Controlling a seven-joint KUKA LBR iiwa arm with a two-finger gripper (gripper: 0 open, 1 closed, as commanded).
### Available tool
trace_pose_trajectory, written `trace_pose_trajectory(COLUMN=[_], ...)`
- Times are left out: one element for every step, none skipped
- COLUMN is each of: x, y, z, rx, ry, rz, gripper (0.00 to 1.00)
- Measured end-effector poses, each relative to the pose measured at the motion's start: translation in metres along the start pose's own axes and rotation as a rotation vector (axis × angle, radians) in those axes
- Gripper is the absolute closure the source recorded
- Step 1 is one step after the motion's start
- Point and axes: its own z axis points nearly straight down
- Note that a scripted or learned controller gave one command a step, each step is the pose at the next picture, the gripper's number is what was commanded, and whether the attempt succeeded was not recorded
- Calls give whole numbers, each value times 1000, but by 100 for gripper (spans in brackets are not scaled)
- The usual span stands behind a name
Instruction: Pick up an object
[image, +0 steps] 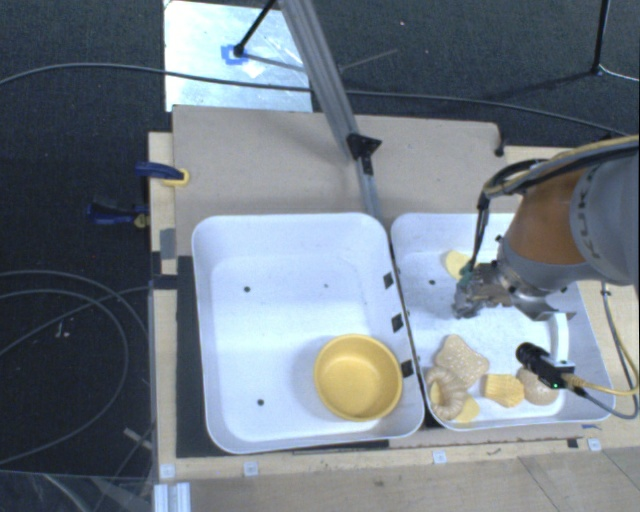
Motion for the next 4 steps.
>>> trace_pose_trajectory(x=[-9, -4, -4, 38], y=[2, 0, 2, 21], z=[-48, -93, -135, -131], rx=[-4, -4, -5, -2], ry=[-1, -1, -1, 1], rz=[0, -6, -7, -11], gripper=[100, 100, 100, 100])
